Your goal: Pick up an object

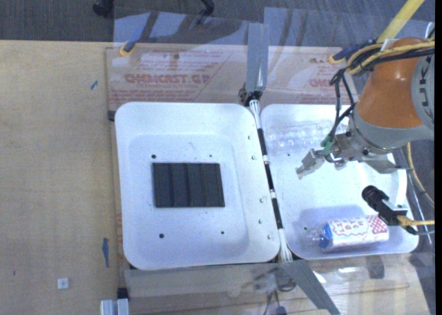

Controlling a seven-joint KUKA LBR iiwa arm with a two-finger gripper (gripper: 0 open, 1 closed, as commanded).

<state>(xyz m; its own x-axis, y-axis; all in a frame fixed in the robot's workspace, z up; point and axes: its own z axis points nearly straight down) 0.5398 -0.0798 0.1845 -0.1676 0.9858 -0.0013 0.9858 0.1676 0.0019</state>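
A black ridged rectangular pad (pixel 188 184) lies flat in the middle of the left bin (pixel 138 127). In the right bin (pixel 397 175), a clear plastic bottle (pixel 298 137) lies on its side near the far left corner. A red-and-white patterned packet with a blue end (pixel 351 231) lies along that bin's near edge. My gripper (pixel 309 163) hangs over the right bin's left half, just in front of the clear bottle and well above the packet. I see nothing held in it.
A grey divider strip (pixel 266 168) runs between the two bins. Cardboard with red print (pixel 173 75) lies behind the bins. The wooden bench (pixel 48 168) stretches to the left. My arm with its orange band (pixel 394 92) overhangs the right bin's far right.
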